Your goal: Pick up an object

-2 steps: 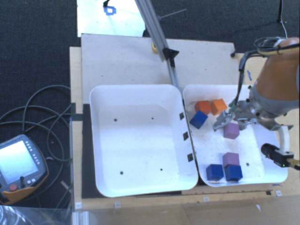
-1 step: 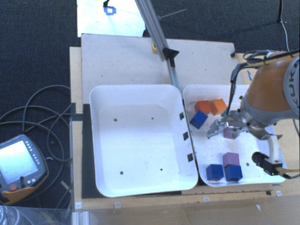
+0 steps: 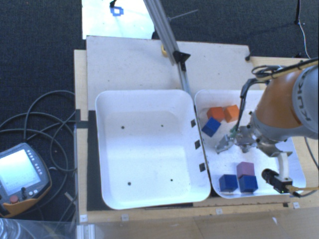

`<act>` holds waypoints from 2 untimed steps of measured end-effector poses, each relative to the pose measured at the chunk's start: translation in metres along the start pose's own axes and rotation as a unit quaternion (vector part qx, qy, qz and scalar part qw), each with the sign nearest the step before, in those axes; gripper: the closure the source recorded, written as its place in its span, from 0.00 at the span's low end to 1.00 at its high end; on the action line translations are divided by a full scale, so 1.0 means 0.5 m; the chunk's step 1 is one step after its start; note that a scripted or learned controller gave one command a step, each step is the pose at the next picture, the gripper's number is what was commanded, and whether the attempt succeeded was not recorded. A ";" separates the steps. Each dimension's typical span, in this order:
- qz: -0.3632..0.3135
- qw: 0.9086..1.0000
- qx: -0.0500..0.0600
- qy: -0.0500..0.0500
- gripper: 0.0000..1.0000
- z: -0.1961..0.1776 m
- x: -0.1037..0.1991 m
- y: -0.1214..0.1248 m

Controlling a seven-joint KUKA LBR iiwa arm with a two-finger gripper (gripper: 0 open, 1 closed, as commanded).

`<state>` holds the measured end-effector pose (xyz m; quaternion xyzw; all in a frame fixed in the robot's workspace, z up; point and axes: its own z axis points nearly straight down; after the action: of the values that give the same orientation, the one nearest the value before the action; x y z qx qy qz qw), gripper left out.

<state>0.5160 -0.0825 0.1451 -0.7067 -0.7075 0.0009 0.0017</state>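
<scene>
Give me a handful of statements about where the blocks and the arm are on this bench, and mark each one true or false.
1. All the coloured blocks lie in the right bin. True.
2. Two orange blocks sit side by side near that bin's far end. True.
3. The purple block lies in the left bin. False: it is in the right bin, by the two blue blocks at the near end.
4. The gripper hangs over the left bin. False: it is over the right bin, near the lone blue block.
5. The arm's band is green. False: orange.
</scene>
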 end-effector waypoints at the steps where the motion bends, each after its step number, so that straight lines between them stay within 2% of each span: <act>1: -0.001 1.000 -0.004 -0.001 1.00 -0.027 0.000 0.004; 2: -0.001 1.000 -0.005 -0.001 1.00 -0.120 -0.002 -0.007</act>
<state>0.5128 -0.0835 0.2053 -0.7057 -0.7085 -0.0020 -0.0027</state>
